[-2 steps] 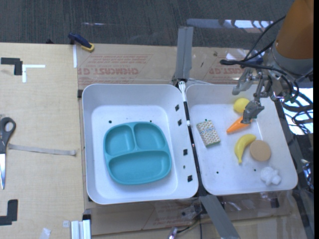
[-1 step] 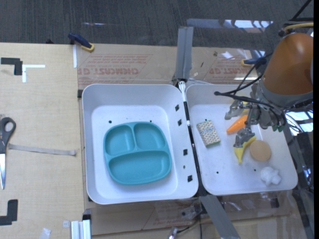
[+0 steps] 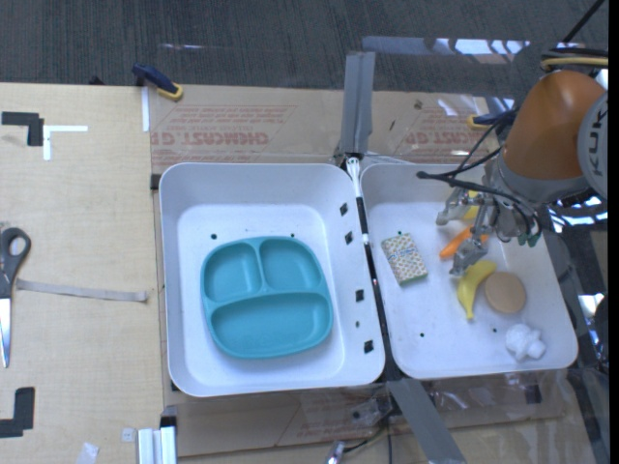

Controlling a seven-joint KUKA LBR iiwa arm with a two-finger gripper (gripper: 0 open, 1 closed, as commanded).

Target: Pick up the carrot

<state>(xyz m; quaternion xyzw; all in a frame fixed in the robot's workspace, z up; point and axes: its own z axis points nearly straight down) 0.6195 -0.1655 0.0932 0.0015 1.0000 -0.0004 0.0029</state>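
Carrot (image 3: 453, 247) lies between the hand's (image 3: 464, 242) fingers.

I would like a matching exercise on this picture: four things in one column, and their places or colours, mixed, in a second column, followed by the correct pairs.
Things:
1. divided plate
2. carrot
3. sponge
4. scissors

Places or colours:
A. on the bench, left of both bins
B. orange, right bin, at the tool
C. teal, alone in the left bin
D. speckled block, right bin, near the divider

Pairs: 1-C, 2-B, 3-D, 4-A
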